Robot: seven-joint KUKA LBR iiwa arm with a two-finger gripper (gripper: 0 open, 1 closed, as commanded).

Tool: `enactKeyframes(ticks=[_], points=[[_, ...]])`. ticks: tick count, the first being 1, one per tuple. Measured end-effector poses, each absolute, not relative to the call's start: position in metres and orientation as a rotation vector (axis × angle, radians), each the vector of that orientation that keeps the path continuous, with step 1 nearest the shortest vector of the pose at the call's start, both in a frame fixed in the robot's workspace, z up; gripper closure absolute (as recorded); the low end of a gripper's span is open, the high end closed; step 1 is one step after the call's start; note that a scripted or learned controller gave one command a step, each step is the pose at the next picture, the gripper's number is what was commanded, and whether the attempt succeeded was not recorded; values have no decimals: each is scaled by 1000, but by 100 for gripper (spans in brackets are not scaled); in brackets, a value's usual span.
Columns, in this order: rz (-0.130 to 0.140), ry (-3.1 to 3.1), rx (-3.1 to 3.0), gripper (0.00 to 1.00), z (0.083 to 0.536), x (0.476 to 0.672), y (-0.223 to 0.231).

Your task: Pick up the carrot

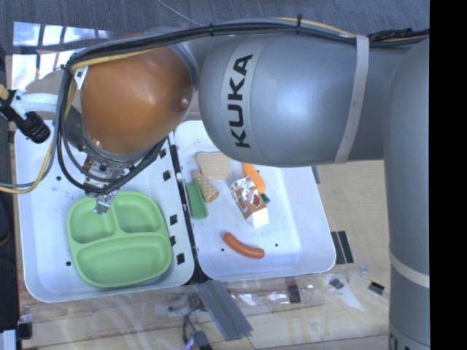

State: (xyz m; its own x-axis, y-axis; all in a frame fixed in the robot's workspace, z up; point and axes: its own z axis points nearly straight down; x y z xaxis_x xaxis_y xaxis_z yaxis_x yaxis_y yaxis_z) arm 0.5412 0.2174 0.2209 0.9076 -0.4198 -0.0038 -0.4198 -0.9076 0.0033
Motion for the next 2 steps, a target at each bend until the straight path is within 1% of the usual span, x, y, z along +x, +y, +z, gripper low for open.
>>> enactKeyframes(ticks=[1,2], points=[[-5,-309,3128,100,195,571,219],[-9,-308,3130,100,205,571,221]])
